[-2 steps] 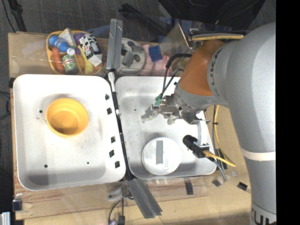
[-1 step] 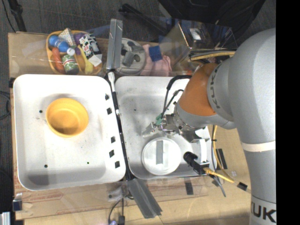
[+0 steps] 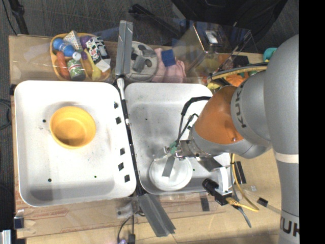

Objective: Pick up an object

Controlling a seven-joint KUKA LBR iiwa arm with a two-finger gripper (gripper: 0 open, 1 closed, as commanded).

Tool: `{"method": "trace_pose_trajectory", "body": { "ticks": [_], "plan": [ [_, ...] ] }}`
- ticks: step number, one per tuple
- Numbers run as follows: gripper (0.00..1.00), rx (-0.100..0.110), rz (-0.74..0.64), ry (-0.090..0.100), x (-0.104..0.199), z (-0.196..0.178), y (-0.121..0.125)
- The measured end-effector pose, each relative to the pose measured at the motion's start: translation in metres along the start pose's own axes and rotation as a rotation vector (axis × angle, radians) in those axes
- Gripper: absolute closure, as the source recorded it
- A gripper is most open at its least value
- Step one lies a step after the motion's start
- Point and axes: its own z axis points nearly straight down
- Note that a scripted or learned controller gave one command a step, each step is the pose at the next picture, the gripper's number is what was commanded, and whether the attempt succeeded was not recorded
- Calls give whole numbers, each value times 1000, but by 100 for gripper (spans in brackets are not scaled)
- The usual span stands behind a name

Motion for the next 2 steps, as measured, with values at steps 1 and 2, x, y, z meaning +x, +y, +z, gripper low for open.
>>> {"method": "trace_pose_trajectory", "body": {
  "ticks": [1, 2],
  "plan": [
    [0, 30, 208, 8, -33, 8, 65],
    [0, 16, 81, 7, -21, -3, 15]
  ]
}}
